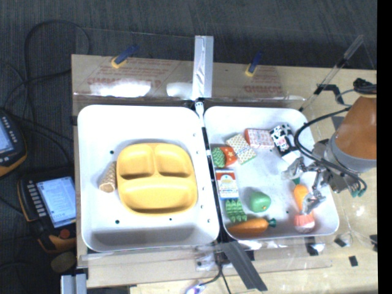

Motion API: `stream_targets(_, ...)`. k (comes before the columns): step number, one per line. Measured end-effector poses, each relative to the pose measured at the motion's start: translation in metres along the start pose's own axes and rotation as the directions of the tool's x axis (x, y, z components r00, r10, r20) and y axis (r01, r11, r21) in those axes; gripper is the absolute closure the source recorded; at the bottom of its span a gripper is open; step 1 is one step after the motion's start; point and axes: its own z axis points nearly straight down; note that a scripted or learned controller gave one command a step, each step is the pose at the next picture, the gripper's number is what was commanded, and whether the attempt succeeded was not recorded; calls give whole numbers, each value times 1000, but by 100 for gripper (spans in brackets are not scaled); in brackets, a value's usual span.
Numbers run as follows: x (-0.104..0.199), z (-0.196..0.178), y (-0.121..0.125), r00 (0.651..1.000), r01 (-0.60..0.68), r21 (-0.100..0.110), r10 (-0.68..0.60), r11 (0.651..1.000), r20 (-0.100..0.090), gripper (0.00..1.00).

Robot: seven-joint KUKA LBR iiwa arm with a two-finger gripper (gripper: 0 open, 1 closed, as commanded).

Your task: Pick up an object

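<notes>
One yellow tray (157, 176), two bins (92, 164), pincer (304, 185)

Two glossy white plastic bins (92, 164) sit on a pale wooden bench (361, 237). In the left bin, a smooth yellow plastic divided tray (157, 176) shines softly; touching the tray's left edge lies a rough tan waffle cone (109, 177). Right of the tray, printed paper cartons (227, 184) look matt beside a glossy green plastic pepper (259, 201) and the bare metal gripper (308, 185).
</notes>
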Motion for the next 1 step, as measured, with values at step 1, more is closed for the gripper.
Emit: stream_targets(1,2,35,1,1000,-32,-4,32,999,-1,0)
